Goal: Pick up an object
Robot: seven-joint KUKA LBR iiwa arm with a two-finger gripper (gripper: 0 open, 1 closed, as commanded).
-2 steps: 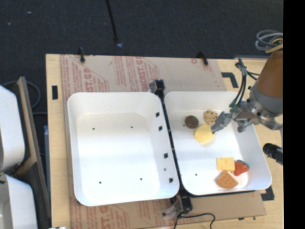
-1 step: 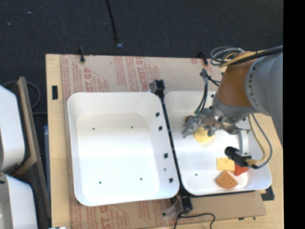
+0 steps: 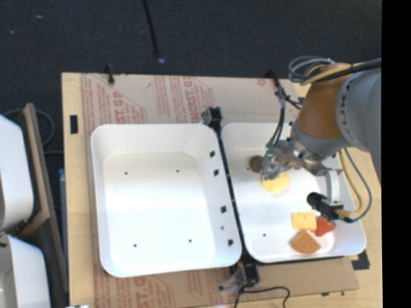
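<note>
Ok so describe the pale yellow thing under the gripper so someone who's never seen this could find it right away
Look at the right-hand white bin, the one the grey arm reaches into. Near its middle, just below the gripper, lies a pale yellow rounded lump. The other items sit lower right: a square yellow block, a red piece and an orange-brown piece; only the lump is pale and rounded.

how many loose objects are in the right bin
5: a brown one and a pale yellow one beside the gripper; yellow block, red piece, orange piece near the front. The arm may hide more.
</note>
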